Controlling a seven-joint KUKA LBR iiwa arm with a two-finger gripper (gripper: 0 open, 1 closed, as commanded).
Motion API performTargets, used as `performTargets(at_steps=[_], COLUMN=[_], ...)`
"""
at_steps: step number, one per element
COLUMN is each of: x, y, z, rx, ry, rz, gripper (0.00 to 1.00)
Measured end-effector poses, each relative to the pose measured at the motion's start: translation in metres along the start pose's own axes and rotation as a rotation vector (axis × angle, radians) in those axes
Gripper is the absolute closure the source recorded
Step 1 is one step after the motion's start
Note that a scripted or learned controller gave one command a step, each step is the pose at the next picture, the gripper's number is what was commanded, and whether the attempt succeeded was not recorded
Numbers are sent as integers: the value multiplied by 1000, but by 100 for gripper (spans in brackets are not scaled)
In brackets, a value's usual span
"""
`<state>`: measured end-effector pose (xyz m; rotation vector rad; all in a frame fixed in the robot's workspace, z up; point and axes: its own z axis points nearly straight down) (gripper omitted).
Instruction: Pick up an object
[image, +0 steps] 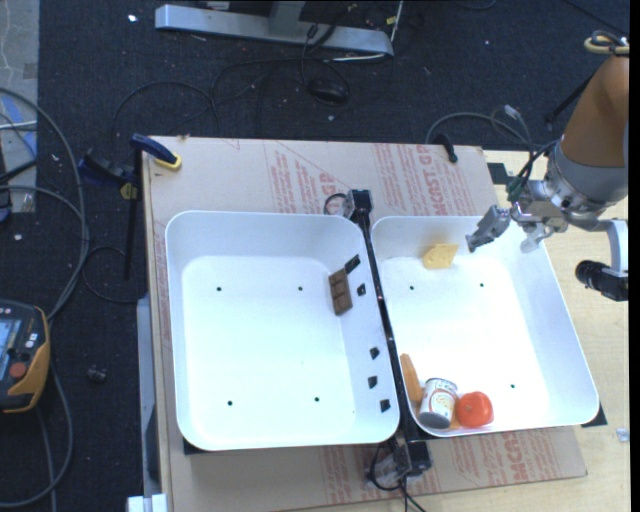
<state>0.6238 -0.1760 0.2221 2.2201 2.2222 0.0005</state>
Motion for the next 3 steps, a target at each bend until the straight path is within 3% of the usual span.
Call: performTargets(at_steps=[3], x=[-20], y=[31], z=[44], rx=[1], ry=[0], rz=[0], gripper=[0])
